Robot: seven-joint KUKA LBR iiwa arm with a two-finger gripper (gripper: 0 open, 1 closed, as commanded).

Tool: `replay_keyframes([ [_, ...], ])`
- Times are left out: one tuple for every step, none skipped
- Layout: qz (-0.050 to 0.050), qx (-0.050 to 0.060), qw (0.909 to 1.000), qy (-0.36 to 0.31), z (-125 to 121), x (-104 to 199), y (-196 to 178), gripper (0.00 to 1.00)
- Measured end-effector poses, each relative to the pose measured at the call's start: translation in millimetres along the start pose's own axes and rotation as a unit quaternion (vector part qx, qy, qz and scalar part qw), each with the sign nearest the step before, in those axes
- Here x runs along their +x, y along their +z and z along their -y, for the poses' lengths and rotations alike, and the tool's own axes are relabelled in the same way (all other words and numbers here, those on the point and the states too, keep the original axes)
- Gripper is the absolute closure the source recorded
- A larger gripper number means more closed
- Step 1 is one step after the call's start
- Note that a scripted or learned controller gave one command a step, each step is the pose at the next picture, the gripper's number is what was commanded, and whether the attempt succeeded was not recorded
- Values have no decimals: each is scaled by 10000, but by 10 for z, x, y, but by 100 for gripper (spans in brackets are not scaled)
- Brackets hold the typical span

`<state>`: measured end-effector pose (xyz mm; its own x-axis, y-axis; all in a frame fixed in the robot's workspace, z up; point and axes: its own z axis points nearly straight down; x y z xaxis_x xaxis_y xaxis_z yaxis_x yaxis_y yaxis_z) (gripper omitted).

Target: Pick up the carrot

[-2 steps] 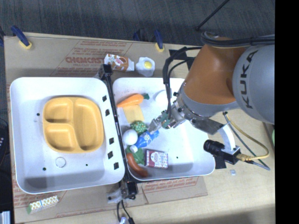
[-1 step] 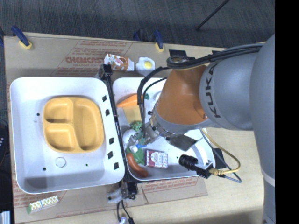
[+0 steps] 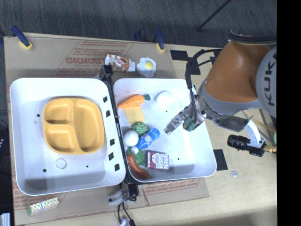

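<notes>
While the carrot [image 3: 131, 100] lies well apart, the claw [image 3: 173, 125] hangs with grip unreadable.

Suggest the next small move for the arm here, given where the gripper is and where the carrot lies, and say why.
Probably shift the gripper up-left across the right bin toward the carrot. The carrot lies near the bin's upper-left corner, above the yellow cheese slice, while the gripper hangs mid-bin, apart from it, with nothing between its fingers.
</notes>
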<state>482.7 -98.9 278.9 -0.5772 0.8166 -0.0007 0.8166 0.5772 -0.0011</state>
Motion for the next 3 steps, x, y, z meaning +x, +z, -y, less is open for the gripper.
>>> replay_keyframes([
  [-17, 10, 9996, -297, -230, 442, 871, 100],
  [-15, 8, 9996, -292, -229, 439, 869, 0],
  [-6, 3, 9998, -182, -846, 33, 760, 0],
])
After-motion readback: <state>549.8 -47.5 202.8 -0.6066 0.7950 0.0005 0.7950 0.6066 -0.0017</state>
